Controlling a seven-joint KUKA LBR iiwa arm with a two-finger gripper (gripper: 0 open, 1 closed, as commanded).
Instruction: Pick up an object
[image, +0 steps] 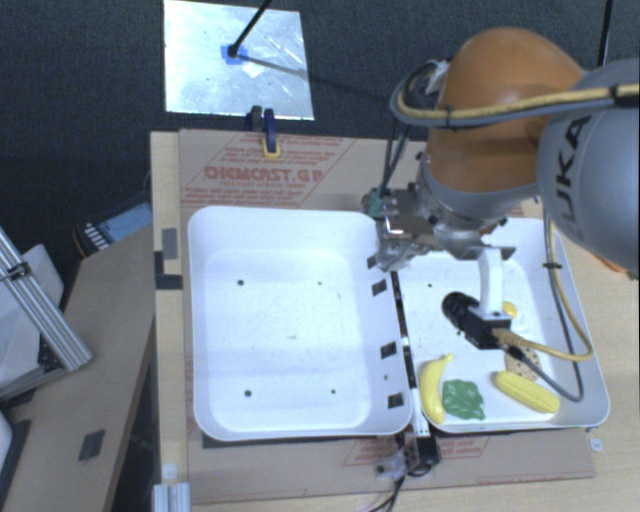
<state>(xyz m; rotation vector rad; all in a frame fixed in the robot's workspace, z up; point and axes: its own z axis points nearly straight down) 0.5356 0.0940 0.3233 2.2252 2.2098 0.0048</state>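
Observation:
The right bin (585, 395) holds a yellow banana (432, 390) near its front left corner. A flat green object (463, 400) lies right beside the banana, and a yellow corn cob (525, 392) lies to the right of that. My gripper (432, 240) hangs over the back left part of this bin, close to the divider and well behind those three things. The bulky orange and grey wrist above it hides most of it. Nothing shows in its grasp.
The left bin (290, 225) sits beside the right one, with a black-clipped seam (400, 330) between them. Both rest on a cardboard sheet (265, 170). A shiny metal plate (238, 58) lies behind, and an aluminium rail (40, 310) stands at the far left.

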